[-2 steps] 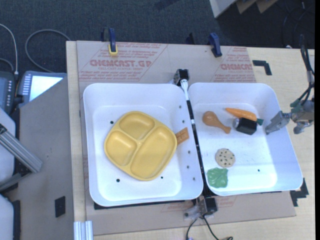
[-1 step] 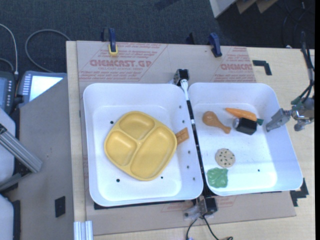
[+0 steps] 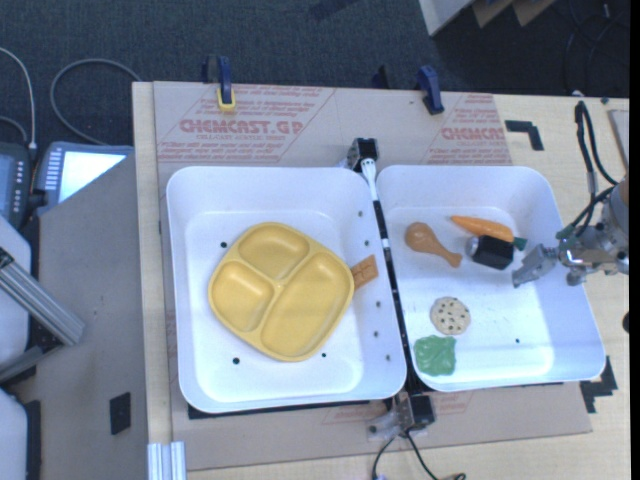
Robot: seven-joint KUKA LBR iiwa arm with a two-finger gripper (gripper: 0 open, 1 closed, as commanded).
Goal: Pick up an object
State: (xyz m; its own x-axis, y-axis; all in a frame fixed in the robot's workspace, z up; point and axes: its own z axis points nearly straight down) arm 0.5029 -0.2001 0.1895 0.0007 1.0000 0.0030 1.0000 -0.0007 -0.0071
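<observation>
The right bin (image 3: 570,353) holds a brown drumstick-shaped toy (image 3: 432,243), an orange carrot (image 3: 481,226), a small black block (image 3: 491,252), a speckled cookie (image 3: 450,315) and a green leafy piece (image 3: 435,354). My gripper (image 3: 550,270) hangs over the right side of that bin, just right of the black block and the carrot. Its fingers are spread, with nothing between them. In the left bin (image 3: 190,268) lies a yellow divided plate (image 3: 281,290).
A small tan piece (image 3: 363,271) pokes out from under the plate's right rim. A black divider strip (image 3: 381,248) runs between the bins. Blue clamps (image 3: 225,76) hold the board at the back edge. Cables (image 3: 592,158) hang at the right.
</observation>
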